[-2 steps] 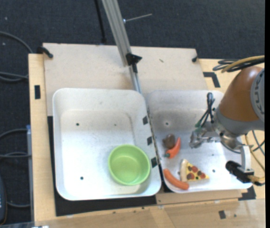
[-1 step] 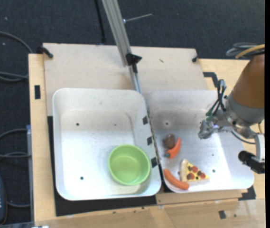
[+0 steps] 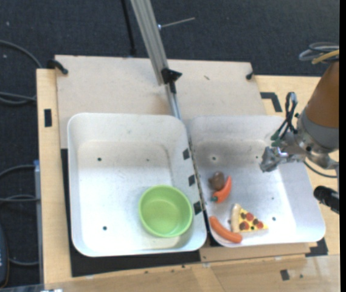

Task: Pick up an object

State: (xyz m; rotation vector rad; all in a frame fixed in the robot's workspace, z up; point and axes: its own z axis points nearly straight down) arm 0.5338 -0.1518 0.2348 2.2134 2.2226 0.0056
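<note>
In the right bin (image 3: pixel 285 187) lie a small brown lump (image 3: pixel 217 179), an orange carrot-like piece (image 3: pixel 223 191), a pizza slice toy (image 3: pixel 245 219) and an orange-red sausage (image 3: pixel 225 230) on a white plate (image 3: pixel 218 237) at the bin's front left corner. My gripper (image 3: pixel 270 161) hangs over the bin's right part, well to the right of and above these toys. Nothing shows between its tips.
A green bowl (image 3: pixel 165 210) sits in the left bin (image 3: pixel 100 163) near its front right corner. A slanted metal rail (image 3: pixel 154 44) runs from the top down to the divide between the bins. Cables lie on the dark floor at left.
</note>
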